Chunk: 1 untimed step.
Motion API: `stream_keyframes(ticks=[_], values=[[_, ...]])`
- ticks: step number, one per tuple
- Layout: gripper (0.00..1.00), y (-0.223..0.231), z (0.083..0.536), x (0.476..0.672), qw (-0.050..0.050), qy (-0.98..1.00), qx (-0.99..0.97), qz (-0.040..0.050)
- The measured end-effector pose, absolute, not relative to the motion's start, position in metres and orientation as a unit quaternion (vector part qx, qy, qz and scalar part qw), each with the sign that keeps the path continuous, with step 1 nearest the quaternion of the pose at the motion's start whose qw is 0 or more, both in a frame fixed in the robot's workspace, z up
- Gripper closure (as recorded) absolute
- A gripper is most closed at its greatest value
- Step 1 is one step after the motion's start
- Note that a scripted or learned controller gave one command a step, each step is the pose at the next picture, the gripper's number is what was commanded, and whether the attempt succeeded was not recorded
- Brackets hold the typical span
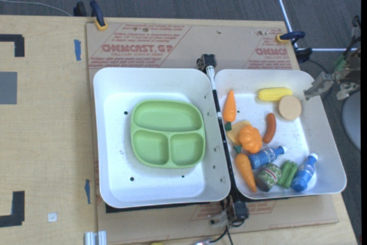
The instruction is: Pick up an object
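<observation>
**Gripper at the right bin's far right rim**

At the far right corner of the right bin (330, 140), the gripper (319, 86) hangs over the rim, its tip just right of the tan disc (290, 107); whether it is spread or pressed together cannot be told, and nothing shows between its tips. Toys crowd this bin: a yellow corn cob (274, 93) at the far side, a carrot (229, 106) by the left wall, a sausage (269, 127), an orange pumpkin (250, 137), a second carrot (245, 171), two blue bottles (267, 156) (304, 172), and a green piece (287, 174) near the front. Left of it, the left bin (109, 140) holds a green divided plate (168, 133).
</observation>
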State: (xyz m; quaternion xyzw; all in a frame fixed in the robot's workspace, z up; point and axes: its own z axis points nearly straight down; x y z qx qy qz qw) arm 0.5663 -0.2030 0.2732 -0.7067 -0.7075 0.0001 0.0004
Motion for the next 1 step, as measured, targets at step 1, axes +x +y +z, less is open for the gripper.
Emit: stream_keyframes(ticks=[1], values=[[0.0,-0.1661,0.0895,0.5637,-0.001,-0.708,-0.707,-0.0006]])
